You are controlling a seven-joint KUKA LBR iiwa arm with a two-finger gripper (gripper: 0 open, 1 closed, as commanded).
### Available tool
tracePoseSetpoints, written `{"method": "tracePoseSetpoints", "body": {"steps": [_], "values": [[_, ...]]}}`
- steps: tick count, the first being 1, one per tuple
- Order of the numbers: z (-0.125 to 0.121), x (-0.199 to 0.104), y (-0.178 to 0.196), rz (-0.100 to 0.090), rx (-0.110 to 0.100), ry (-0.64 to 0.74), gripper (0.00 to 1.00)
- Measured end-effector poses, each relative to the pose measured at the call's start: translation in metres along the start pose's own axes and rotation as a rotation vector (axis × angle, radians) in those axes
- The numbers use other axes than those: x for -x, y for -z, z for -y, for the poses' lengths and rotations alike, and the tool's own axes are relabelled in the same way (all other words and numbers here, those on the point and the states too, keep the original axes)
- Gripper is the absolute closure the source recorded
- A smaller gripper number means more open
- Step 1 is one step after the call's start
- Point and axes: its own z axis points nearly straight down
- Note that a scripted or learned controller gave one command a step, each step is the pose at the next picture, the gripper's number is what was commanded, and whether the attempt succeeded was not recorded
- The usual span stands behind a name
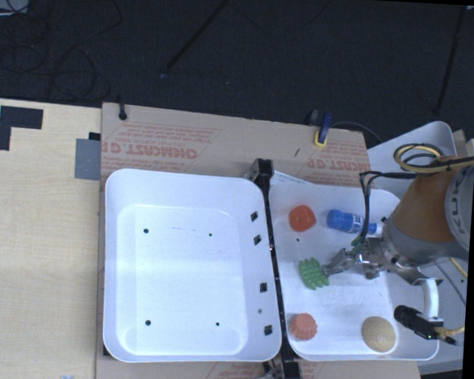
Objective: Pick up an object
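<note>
Jaws (334,267) are low in the right bin (335,345), tips pointing left toward the green knobbly block (314,273) and just beside its right edge. Can't tell if they're spread or pressed together: too small and blurred at the tips. Nothing visibly pinched between them, so I wouldn't call it a grasp.

Placement reads as an approach on the green block: it's the nearest object and sits mid-bin with open floor around it, so it's the easy candidate for "pick up an object". Arm (429,214) comes in over the bin's right wall at a slant, which is why the wrist hangs above the bin's right half.

Count in right bin, five loose objects:
- 1 green block, centre
- 2 orange-red round things: upper one (302,218) near the top-left, lower one (302,327) near the bottom-left
- 1 blue bottle-like object (346,222) lying on its side, top, near the wrist
- 1 tan ball (379,334), bottom-right corner

All apart from each other.

Left bin (140,188): white floor with a few small dark dots.

2 bins total, side by side on cardboard (191,145) on the tabletop (31,243).
</note>
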Motion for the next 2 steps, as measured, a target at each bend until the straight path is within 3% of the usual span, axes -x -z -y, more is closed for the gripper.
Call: {"method": "tracePoseSetpoints", "body": {"steps": [1, 2], "values": [[0.042, -0.006, 0.047, -0.001, -0.002, -0.004, 0.00], [-0.024, 0.014, 0.113, 0.004, 0.009, 0.000, 0.00]]}}
